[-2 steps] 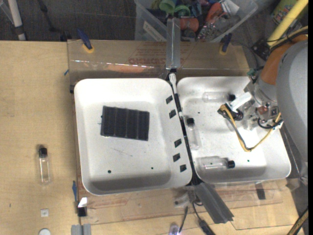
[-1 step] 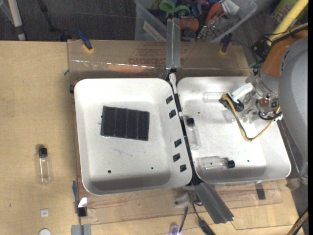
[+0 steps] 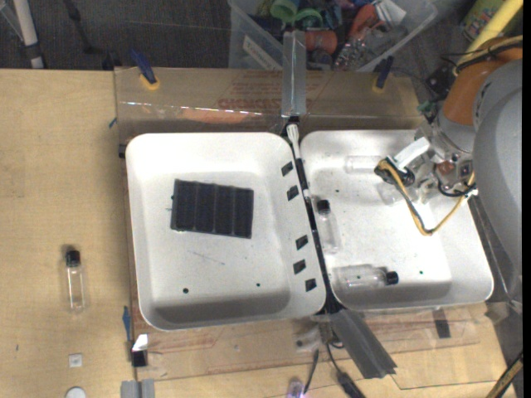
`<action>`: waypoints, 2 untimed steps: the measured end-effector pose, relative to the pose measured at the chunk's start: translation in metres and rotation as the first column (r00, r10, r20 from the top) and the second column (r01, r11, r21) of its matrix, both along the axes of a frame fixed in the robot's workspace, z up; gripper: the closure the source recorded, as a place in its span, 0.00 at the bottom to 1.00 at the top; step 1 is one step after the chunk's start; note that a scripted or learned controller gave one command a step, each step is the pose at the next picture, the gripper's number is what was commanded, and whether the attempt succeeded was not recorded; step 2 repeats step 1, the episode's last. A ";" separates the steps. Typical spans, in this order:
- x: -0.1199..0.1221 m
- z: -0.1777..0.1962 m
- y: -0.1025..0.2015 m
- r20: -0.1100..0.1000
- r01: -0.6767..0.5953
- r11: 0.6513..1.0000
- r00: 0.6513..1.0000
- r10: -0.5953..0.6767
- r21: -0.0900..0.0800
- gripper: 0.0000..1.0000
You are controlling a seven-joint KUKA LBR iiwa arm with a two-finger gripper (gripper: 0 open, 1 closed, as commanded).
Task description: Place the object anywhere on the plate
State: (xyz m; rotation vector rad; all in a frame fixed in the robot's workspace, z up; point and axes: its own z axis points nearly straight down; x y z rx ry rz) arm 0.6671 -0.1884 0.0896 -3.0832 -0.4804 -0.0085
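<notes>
A black ridged rectangular plate point(image 3: 212, 208) lies flat in the left bin point(image 3: 149, 160), left of its middle. In the right bin point(image 3: 465, 259) are clear vials with black caps: one point(image 3: 325, 222) along the left wall and one point(image 3: 366, 278) lying on its side near the front. A third clear vial point(image 3: 362, 165) lies near the back. My gripper point(image 3: 425, 179) hangs over the back right part of the right bin, just right of that back vial. Nothing can be seen held in it.
Another clear vial point(image 3: 75, 279) lies on the wooden bench left of the bins. A clear tub of colourful items point(image 3: 332, 11) stands behind the bins. A dark divider point(image 3: 300, 214) with black clips runs between the two bins.
</notes>
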 end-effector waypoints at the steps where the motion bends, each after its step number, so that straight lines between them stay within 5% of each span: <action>1: -0.064 0.001 0.013 0.007 0.108 0.994 0.994 -0.107 -0.021 1.00; 2: -0.064 0.001 0.013 0.007 0.108 0.994 0.994 -0.107 -0.021 1.00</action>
